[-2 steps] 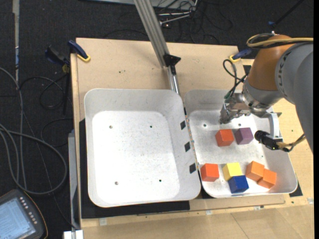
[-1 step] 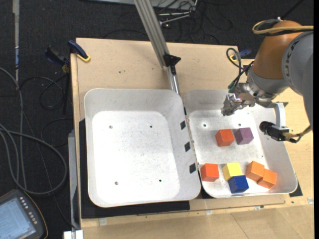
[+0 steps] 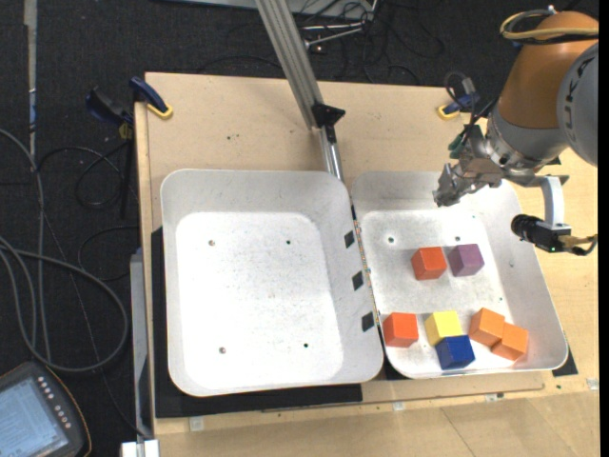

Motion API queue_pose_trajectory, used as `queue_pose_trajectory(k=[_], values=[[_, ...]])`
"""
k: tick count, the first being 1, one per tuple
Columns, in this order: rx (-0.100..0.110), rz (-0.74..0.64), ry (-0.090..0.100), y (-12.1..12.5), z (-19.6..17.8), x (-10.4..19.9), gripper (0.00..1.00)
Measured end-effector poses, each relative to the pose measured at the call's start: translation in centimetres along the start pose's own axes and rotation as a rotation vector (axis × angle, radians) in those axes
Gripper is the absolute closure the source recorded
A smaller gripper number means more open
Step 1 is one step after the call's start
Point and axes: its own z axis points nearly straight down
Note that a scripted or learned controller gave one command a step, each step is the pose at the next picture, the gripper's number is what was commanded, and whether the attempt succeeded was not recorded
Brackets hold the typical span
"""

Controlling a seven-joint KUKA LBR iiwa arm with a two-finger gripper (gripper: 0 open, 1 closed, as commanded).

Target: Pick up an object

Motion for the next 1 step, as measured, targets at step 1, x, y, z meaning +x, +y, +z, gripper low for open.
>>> queue_pose_trajectory(k=[1], values=[[0.007, -0.005, 0.004, -1.16, -1.02, 5.95, 1.00]])
